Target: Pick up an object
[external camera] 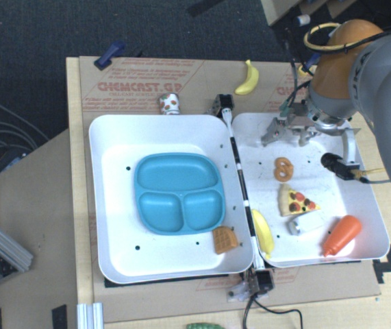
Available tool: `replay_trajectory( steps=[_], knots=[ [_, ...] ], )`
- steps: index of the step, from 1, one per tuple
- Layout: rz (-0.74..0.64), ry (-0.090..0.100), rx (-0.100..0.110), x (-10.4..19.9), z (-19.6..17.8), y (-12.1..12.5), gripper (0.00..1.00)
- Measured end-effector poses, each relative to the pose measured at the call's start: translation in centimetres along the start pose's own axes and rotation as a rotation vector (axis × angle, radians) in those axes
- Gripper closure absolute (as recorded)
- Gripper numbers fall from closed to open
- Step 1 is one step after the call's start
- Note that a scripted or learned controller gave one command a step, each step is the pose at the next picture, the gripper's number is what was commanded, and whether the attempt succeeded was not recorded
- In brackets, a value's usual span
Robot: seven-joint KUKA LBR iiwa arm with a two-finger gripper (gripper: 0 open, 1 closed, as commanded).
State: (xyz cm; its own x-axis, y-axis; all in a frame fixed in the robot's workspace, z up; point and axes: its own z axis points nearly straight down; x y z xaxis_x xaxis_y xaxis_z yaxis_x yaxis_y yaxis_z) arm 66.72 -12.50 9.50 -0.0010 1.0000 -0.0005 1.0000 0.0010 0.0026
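Approach step: gripper (289, 130) spread open and empty over right bin (366, 204), next requiring descent onto pretzel (283, 168) just below.

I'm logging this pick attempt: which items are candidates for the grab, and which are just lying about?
Candidates, in the right bin:
pretzel
pizza slice
carrot
banana

Lying about:
blue divided plate
cracker
second banana on the bench
small spotted toy on the bench

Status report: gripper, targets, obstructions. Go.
Gripper over right bin's far edge, nothing seen between fingers. Pretzel, pizza slice, carrot lying loose. Nothing blocking them.
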Motion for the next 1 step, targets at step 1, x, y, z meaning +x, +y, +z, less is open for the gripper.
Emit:
replay_trajectory(
  steps=[1],
  knots=[
    [0.002,0.000,0.004,-0.83,1.02,-0.09,0.00]
  ],
)
